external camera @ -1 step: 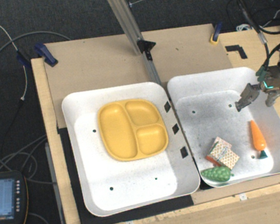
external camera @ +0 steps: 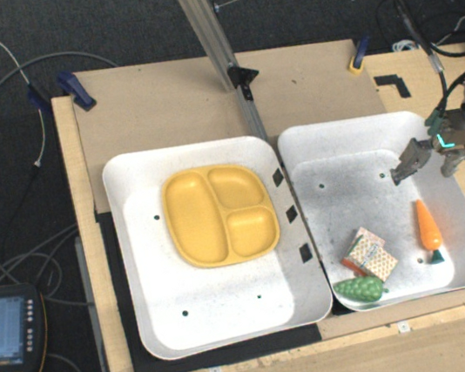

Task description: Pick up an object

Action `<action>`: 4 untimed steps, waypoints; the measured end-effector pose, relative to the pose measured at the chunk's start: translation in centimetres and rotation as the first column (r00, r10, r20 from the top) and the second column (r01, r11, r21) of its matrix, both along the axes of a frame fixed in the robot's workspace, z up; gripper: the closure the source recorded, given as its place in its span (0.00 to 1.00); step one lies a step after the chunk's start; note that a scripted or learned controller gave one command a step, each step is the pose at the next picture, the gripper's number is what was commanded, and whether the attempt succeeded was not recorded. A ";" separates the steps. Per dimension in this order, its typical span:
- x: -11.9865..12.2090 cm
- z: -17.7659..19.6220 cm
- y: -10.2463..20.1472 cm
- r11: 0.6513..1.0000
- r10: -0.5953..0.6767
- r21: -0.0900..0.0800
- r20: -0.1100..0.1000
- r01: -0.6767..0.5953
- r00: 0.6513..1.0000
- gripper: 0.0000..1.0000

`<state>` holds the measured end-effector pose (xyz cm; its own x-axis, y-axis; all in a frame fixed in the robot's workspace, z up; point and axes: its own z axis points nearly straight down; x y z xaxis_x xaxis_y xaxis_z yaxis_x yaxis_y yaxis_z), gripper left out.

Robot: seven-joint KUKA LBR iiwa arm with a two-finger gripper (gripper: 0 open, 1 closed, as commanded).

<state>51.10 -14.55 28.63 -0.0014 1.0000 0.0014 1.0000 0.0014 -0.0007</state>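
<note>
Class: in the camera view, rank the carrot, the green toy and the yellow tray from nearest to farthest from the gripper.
From the gripper:
1. Carrot, right bin, just below the gripper.
2. Green toy, right bin's lower edge.
3. Yellow tray, left bin.

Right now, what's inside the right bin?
The right bin holds a carrot, a patterned packet and a green vegetable. The packet overlaps a small red item, mostly covered. The gripper hangs over the bin's upper right.
</note>
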 end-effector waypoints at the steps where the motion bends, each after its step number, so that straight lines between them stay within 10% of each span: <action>1: -0.4 -6.3 0.0 1.000 -0.001 0.002 -0.007 0.002 1.000 0.00; 3: 0.6 -17.2 -1.3 1.000 -0.002 0.002 -0.007 0.002 1.000 0.00; 4: 0.8 -15.7 -1.3 1.000 -0.001 0.000 0.001 0.001 1.000 1.00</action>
